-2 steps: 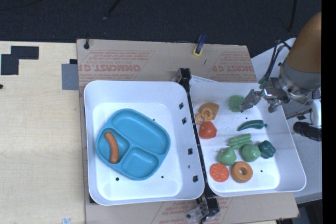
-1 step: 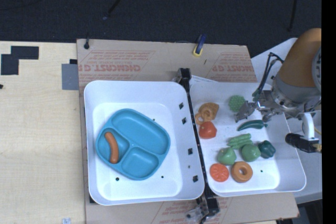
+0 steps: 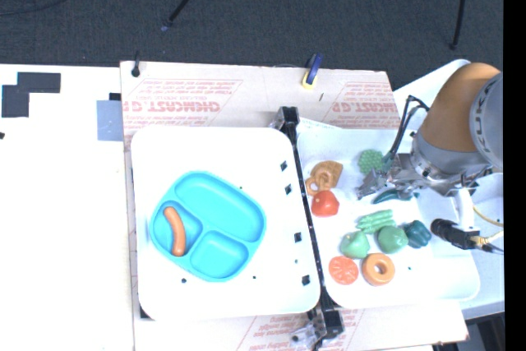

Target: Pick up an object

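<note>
My gripper is low over the right bin, at its upper middle, with the grey and orange wrist behind it to the right. A teal toy lies right under it, and I cannot tell if it is gripped. A green broccoli sits just above and left of the gripper. Green beans lie just below it. Further left are a brown pretzel and a red tomato.
The right bin also holds a green pepper, a green fruit, a dark teal piece, an orange slice and a donut. In the left bin, a blue divided tray holds a sausage.
</note>
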Action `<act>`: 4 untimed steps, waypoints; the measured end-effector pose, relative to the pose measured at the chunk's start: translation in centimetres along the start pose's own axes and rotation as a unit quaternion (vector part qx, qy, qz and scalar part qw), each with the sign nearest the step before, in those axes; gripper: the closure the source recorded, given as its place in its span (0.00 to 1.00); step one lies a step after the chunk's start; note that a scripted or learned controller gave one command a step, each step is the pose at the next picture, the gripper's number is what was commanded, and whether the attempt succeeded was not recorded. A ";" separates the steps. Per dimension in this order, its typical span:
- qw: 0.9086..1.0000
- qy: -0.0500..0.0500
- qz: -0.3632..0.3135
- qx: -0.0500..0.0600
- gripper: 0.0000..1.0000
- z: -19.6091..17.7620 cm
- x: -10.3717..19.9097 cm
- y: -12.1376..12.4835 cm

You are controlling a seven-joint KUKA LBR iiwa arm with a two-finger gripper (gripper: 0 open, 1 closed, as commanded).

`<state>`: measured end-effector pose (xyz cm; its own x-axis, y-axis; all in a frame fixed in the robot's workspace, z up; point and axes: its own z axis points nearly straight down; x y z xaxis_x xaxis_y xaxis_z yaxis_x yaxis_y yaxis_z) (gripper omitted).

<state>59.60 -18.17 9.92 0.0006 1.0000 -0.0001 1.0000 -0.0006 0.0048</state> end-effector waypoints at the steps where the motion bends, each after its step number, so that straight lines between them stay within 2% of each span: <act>1: 1.000 -0.001 0.001 0.000 1.00 -1.0 -0.1 0.0; 3: 1.000 0.000 0.000 0.001 1.00 -12.4 0.5 0.5; 4: 1.000 0.001 -0.002 0.003 1.00 -11.7 6.3 1.8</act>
<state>61.36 -11.85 21.67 -0.0038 1.0000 0.0016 1.0000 0.0038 -0.0018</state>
